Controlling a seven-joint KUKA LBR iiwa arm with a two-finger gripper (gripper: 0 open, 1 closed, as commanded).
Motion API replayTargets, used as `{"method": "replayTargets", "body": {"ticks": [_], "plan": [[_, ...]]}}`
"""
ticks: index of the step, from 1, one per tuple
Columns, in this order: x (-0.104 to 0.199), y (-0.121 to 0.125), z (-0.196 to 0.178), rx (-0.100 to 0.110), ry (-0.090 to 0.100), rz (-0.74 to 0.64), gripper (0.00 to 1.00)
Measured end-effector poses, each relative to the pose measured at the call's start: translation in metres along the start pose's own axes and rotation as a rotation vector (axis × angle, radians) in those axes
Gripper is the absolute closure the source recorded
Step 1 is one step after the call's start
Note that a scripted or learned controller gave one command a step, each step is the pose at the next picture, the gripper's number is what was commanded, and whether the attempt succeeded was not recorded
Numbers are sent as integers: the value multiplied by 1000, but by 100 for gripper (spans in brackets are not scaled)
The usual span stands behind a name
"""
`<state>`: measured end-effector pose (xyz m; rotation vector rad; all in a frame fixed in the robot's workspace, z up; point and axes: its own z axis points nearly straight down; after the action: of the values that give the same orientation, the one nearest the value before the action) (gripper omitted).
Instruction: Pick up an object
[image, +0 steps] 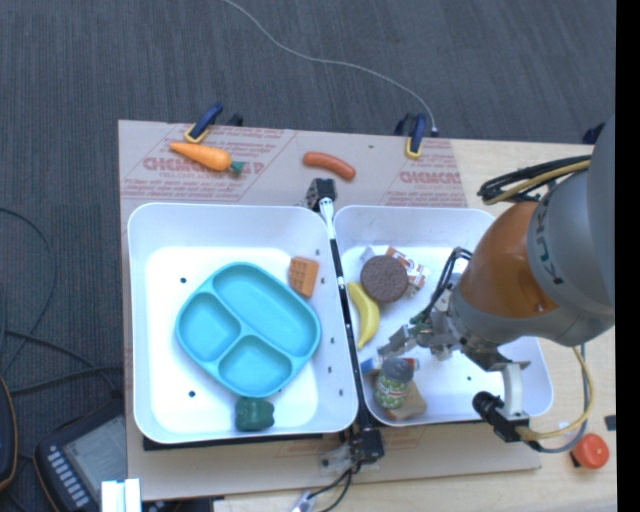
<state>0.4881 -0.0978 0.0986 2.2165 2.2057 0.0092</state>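
In the right bin, my gripper hangs low over the bin's front left part, under the grey arm and its orange band. Just in front of the gripper lies a small jar with a green lid, close to it or touching it. A banana lies to the gripper's left along the bin wall. Behind the banana sits a round brown cookie, and a small red and white piece peeks out behind that.
The left bin holds a blue divided plate, an orange waffle block and a green pepper. On the board behind the bins lie a carrot and a sausage. Clamps hold the board's far edge.
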Motion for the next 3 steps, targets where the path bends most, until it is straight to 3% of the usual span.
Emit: {"method": "replayTargets", "body": {"ticks": [1, 2, 3], "plan": [[2, -2, 11, 6, 1, -3, 0], [1, -1, 0, 4, 2, -2, 100], [1, -1, 0, 4, 2, -1, 0]]}}
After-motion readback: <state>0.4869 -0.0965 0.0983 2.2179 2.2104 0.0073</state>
